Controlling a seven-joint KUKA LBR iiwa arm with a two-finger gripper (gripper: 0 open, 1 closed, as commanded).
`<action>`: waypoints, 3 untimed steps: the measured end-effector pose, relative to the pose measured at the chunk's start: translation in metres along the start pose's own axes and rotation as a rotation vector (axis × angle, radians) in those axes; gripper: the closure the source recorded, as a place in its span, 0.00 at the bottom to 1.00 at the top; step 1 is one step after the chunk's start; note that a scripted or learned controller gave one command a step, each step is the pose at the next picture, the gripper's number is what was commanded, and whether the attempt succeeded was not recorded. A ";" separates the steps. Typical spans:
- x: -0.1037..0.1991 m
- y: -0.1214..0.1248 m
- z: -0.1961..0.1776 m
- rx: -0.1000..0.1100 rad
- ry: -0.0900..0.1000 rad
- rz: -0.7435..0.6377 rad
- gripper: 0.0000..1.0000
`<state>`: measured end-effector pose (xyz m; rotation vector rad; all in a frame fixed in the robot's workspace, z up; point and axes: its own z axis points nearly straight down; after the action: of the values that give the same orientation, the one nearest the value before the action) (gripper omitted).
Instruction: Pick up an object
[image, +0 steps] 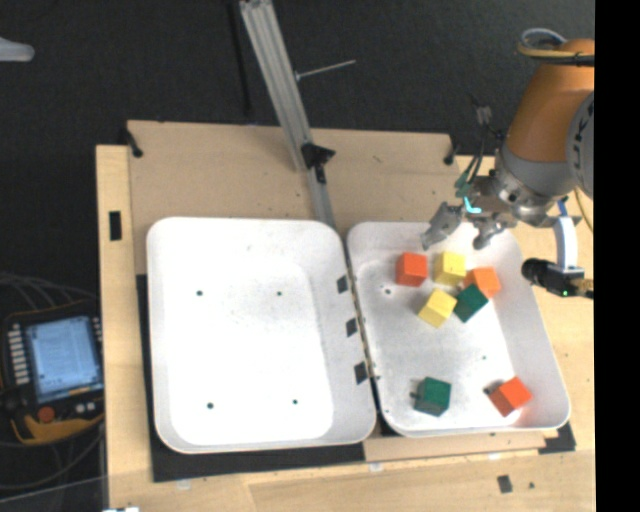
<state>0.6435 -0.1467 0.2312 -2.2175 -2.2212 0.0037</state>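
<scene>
Several small blocks lie in the right bin (400, 410). An orange block (411, 268), a yellow block (452, 266), a second orange block (486, 280), another yellow block (437, 307) and a dark green block (469, 302) cluster near the bin's far side. A green block (432, 395) and an orange block (510, 395) sit near the front. My gripper (463, 232) hangs open above the far edge of the bin, just beyond the cluster, with nothing between its fingers.
The left bin (170, 330) sits beside the right one. A slanted metal bar (285, 100) rises from the gap between the bins toward the back. A tablet-like device (55, 360) rests off the bench at the left.
</scene>
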 end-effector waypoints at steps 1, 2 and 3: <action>0.000 0.001 -0.003 -0.004 -0.002 -0.002 0.00; -0.001 -0.005 0.059 0.001 -0.002 0.002 0.00; 0.000 -0.003 0.100 -0.002 -0.002 0.002 0.00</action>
<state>0.6401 -0.1464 0.1310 -2.2220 -2.2205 0.0042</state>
